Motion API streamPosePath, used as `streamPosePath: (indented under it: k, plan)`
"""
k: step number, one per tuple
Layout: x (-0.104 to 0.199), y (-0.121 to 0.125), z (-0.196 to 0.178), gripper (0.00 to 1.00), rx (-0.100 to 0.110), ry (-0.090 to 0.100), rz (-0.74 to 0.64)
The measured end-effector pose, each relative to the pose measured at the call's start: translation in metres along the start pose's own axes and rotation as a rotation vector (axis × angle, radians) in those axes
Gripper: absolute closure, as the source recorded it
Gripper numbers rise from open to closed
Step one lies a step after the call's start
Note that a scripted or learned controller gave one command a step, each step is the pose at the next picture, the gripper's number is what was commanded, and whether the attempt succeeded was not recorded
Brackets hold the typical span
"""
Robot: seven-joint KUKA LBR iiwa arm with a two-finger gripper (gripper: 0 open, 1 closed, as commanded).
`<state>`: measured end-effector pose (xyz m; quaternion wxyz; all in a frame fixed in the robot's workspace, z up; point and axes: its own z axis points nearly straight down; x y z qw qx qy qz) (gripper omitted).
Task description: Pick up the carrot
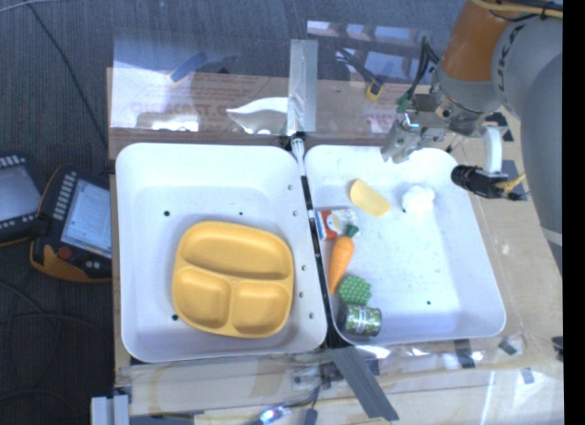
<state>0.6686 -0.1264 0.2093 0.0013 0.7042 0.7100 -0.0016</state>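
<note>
1. The carrot [340, 260] is seen in the right bin [457, 268], against its left wall, tip toward the near side.
2. The end effector [409, 136] is held above the bin's far edge, well apart from the carrot; whether it is open or closed cannot be told.
3. A grasp could be blocked by the wall.
4. The green block [355, 289] and can [362, 321] just beside could be caught instead.

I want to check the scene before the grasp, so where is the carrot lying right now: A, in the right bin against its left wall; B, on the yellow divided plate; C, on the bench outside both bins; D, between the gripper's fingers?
A: the carrot lies in the right bin by its left wall, above the green can, well away from the gripper.
</note>
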Motion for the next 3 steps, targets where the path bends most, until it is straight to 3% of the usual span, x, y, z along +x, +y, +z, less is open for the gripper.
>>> streamPosePath:
  k: [1,2,3]
  plan:
    - [-0.065,-0.046,0.042,1.00,0.003,0.000,0.069]
    - [-0.022,-0.053,0.115,1.00,-0.011,0.000,-0.002]
    - [0.053,-0.087,0.026,1.00,0.001,0.005,-0.070]
